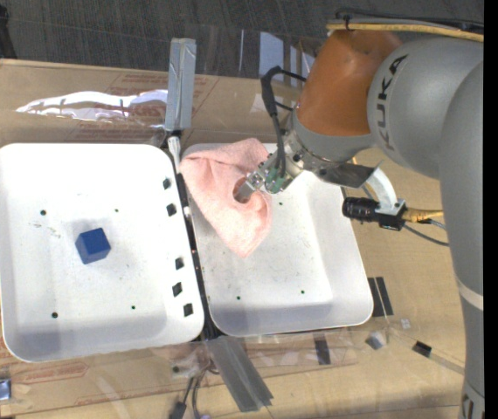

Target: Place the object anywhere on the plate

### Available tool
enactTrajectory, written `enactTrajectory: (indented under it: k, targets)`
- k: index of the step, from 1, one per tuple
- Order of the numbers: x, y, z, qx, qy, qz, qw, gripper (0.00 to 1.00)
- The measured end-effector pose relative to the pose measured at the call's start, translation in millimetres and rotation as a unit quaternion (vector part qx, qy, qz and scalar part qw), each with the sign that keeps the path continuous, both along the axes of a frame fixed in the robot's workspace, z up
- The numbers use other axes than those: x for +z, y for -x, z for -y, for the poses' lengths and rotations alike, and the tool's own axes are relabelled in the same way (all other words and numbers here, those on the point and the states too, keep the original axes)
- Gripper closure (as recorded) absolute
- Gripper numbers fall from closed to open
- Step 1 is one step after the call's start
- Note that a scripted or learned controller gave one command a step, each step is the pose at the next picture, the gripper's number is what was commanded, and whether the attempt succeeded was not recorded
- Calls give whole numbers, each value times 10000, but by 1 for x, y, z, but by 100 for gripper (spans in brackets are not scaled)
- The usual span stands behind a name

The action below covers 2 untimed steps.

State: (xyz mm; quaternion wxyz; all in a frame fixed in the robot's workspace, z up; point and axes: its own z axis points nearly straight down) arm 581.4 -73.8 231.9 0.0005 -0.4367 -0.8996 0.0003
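Left bin (22, 199): we note a small blue block (93, 244), rigid, light, squared faces that suit a pinch across opposite sides. Right bin (319, 269): pink cloth (223, 201), limp, crumpled at the upper left. Gripper (251, 188) sits on the cloth; we cannot tell its state.

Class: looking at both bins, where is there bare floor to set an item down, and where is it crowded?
Left bin: bare all around the blue cube. Right bin: bare front half; its back-left is crowded by pink cloth and gripper.
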Motion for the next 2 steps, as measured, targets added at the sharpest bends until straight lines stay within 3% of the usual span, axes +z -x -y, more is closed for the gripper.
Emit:
enactTrajectory:
  k: [1,2]
  targets:
    - [4,-12,-40,2008,3,11,9796,100]
    - [5,-24,-101,3946,5,19,9188,100]
